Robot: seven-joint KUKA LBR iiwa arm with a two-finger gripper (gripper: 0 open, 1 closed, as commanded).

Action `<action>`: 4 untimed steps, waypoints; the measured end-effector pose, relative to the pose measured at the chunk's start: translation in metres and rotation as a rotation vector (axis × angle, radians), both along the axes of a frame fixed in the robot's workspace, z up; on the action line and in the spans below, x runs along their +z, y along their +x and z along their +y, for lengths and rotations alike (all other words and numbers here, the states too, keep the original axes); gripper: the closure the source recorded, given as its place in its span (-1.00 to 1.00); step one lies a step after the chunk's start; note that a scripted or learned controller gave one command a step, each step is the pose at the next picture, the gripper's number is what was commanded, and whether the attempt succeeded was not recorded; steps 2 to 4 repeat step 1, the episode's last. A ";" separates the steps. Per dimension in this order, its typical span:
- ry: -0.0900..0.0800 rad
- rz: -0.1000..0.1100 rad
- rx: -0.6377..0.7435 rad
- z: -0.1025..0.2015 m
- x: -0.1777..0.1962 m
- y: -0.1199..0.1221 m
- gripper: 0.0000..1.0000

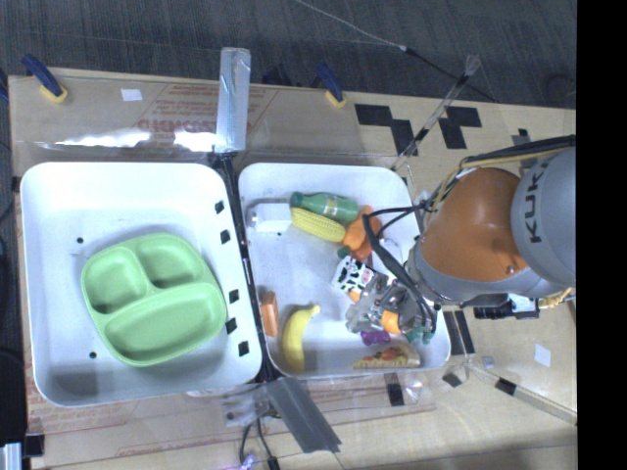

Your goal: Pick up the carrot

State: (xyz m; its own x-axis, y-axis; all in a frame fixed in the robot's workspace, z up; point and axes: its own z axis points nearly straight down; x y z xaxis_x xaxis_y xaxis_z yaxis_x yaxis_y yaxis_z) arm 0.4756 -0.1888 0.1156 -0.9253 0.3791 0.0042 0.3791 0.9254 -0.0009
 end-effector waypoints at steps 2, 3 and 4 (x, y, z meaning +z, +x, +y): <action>0.000 -0.003 0.005 0.001 0.011 0.002 1.00; 0.000 -0.003 0.005 0.001 0.011 0.002 1.00; 0.000 -0.003 0.005 0.001 0.011 0.002 1.00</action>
